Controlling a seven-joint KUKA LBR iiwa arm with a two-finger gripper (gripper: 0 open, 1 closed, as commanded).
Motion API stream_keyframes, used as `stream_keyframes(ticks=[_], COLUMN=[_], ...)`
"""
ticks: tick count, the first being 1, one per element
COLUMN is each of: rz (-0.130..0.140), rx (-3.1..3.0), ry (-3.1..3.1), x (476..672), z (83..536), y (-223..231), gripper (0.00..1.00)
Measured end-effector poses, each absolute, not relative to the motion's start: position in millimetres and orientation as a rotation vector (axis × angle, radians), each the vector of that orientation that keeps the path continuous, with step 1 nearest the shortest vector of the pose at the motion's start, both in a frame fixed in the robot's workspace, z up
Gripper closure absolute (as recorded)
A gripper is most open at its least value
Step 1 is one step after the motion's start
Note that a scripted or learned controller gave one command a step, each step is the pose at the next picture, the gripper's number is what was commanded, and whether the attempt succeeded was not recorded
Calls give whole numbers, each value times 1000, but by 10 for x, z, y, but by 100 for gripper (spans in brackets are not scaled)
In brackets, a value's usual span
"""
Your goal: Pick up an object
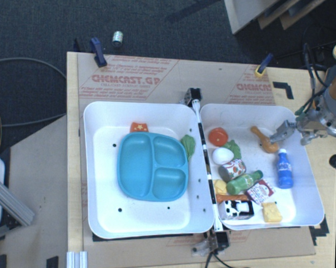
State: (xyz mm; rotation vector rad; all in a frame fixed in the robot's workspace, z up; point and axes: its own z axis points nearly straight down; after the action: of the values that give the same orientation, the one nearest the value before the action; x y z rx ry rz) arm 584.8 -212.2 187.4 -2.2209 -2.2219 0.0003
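Observation:
The right bin (313, 190) holds several small objects. Among them are a blue bottle (284, 170), a brown wooden piece (264, 139), a red tomato (218, 137), a white egg (222, 155) and a green bottle (245, 181). My gripper (295, 133) hangs over the bin's far right part. It is just above the blue bottle and to the right of the wooden piece. It is open, and nothing sits between its fingers (282, 129).
The left bin (100, 155) holds a blue divided plate (153, 165), an orange block (139, 127) and a green leaf (188, 145). In the right bin's front lie a red packet (260, 191), a yellow block (272, 212) and a black-and-white item (240, 207). Clamps and cables sit at the bench's far edge.

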Motion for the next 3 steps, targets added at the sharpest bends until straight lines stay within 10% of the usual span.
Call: stream_keyframes(ticks=[1, 2, 3], rz=[0, -1, -1], rx=[-2222, -2224, -2221], ry=[-2221, -2223, -2224], x=[5601, 5608, 5540], z=[844, 947, 1198], y=[-2065, -2067, -1894], gripper=[0, 100, 100])
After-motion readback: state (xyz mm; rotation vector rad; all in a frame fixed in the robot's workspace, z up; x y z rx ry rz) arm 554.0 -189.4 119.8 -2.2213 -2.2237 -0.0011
